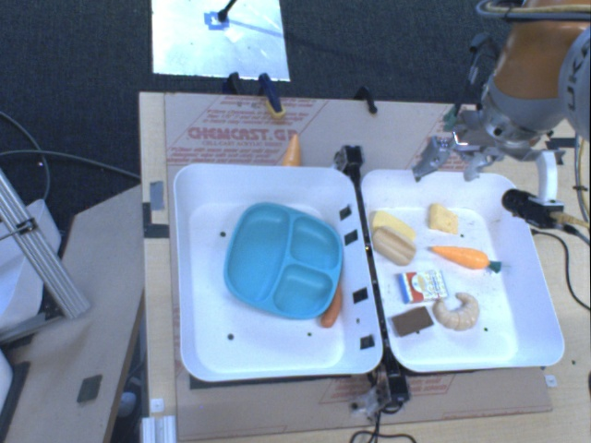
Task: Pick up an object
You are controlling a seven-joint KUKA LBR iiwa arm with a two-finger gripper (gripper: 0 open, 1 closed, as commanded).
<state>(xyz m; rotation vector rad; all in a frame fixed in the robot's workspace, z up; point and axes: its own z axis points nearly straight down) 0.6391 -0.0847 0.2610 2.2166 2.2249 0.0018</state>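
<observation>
My gripper hangs above the far rim of the right bin, its two fingers spread apart and open with nothing between them. Below it in that bin lie a yellow cheese cube, a yellow and tan bread piece, an orange carrot, a small red, white and blue box, a brown chocolate bar and a pale curled shrimp. The cheese cube is the nearest item to the gripper.
The left bin holds a blue divided plate with an orange carrot-like piece poking out from under its near right edge. Another orange piece lies on the board behind the left bin. A black divider runs between the bins.
</observation>
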